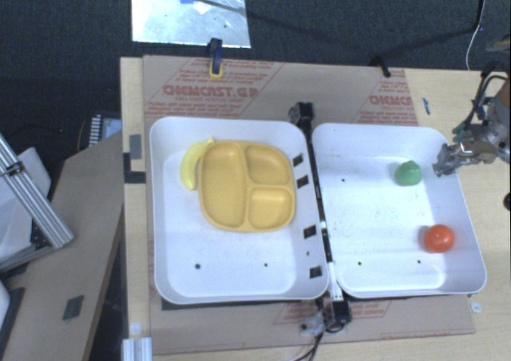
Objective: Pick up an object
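Note:
A green ball (409,173) lies in the right bin (375,216) near its far right corner. An orange-red ball (437,238) sits closer to the front along that bin's right wall. In the left bin (231,271) a yellow divided plate (245,185) rests, and a yellow banana (190,164) lies against the plate's left edge. My gripper (449,161) hangs at the right bin's right rim, just right of the green ball and a little apart from it. I see nothing between its fingers.
Both bins stand on a brown board (239,88) with red lettering. A black divider with clips (313,200) runs between the bins. A shiny metal sheet (190,0) lies on the dark floor behind. Cables (479,0) hang at the far right.

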Robot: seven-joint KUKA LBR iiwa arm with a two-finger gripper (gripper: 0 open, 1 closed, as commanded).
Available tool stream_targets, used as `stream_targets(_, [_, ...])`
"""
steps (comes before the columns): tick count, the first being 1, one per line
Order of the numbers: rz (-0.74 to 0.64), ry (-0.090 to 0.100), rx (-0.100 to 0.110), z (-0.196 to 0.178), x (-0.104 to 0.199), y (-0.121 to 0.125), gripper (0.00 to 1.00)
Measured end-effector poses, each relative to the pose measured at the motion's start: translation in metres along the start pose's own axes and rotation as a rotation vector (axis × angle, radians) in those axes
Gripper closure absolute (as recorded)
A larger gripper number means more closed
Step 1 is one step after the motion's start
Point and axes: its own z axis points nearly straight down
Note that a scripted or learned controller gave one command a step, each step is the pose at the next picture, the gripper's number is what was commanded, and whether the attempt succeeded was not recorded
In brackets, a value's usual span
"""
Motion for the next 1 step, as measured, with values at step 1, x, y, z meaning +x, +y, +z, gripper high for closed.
stream_targets(1, [0.000,0.000,0.000,-0.0545,-0.0006,0.0022,1.00])
